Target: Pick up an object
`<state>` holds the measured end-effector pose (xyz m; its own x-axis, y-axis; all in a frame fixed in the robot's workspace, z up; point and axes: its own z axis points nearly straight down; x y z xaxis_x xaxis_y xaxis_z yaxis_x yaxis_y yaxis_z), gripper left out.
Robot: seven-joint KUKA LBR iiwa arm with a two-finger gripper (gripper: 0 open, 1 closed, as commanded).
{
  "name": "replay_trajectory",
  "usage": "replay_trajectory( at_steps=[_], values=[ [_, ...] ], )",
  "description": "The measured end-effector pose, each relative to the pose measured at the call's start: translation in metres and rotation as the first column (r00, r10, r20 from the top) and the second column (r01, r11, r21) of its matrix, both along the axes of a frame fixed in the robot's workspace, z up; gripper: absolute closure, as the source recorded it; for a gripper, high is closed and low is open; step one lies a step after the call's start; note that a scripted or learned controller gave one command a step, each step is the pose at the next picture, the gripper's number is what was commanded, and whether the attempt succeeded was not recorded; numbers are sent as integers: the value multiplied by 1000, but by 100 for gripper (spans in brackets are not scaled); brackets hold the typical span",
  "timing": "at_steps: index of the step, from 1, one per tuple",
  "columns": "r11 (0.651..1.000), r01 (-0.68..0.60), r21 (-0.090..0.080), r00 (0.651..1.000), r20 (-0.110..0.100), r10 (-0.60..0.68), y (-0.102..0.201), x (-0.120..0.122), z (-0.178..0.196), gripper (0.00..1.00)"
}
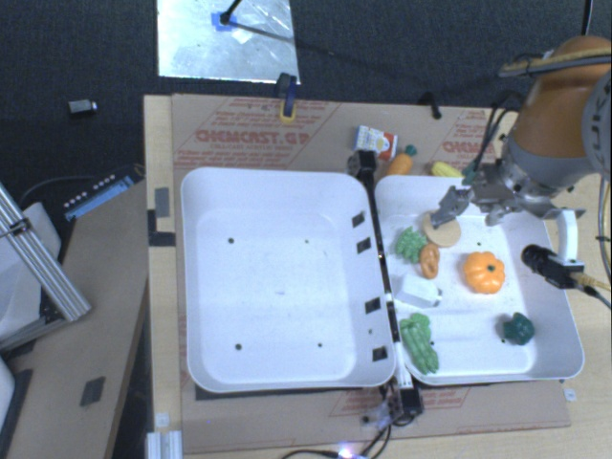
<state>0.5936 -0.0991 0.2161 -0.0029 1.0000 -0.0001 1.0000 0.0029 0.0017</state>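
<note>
Bins sit side by side on my feed: the shallow white left bin holds nothing I could aim at, so the work is in the shallow white right bin. Along its left side I see a green leafy toy vegetable, a small white block, a green broccoli-like piece, and a tan round disc. Further right sits the small orange toy pumpkin, then a dark green lump. The grey two-finger gripper hovers over the disc, fingers spread apart and grasping nothing. I judge the pumpkin light, rigid and smooth, likely slippery; I would pinch it across its widest middle.
</note>
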Motion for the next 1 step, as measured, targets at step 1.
replay_trajectory(
  at_steps=[1],
  values=[
    [1000,-3,0,1000,4,3,10,20,-111,0]
  ],
)
